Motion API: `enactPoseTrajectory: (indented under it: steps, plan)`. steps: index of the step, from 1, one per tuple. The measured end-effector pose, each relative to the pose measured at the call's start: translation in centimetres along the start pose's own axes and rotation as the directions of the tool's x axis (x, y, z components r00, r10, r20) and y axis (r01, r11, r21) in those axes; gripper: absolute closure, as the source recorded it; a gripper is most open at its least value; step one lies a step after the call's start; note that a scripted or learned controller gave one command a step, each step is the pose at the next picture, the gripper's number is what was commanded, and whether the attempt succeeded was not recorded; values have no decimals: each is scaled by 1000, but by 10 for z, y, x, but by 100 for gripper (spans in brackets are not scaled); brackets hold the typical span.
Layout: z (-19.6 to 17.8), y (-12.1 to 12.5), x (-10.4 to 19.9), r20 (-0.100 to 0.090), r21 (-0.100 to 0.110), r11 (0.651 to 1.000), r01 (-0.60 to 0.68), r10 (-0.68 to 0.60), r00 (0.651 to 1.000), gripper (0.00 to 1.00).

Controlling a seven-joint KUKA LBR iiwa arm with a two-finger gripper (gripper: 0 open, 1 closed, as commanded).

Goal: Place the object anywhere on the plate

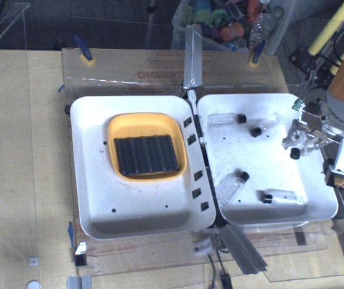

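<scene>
Clear black-capped vial (278, 195) in right bin (232, 143), yellow plate (146, 146) leftward, pincer (297, 143) state unclear.

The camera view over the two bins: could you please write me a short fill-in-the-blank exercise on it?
1. The yellow plate lies in the ____ bin.
2. A dark ribbed ____ rests on the plate.
3. The clear vials with black caps, such as one vial, lie in the ____ bin.
4. The gripper is at the right bin's ____ edge.

Missing words: left; rectangular pad; right; right
</scene>
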State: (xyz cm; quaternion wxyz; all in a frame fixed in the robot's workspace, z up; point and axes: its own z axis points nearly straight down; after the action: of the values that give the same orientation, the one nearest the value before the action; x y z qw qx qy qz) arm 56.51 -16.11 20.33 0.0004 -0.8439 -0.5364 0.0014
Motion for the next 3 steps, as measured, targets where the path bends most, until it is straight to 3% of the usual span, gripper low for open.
enactPoseTrajectory:
  steps: [1, 2, 3]
  plan:
    - [23, 7, 13, -3, 3, 964, 264, -264, 964, 100]
    - [22, 7, 13, -3, 2, 964, 264, -264, 964, 0]
    - [-8, 50, -39, 3, -7, 793, 609, -609, 793, 0]
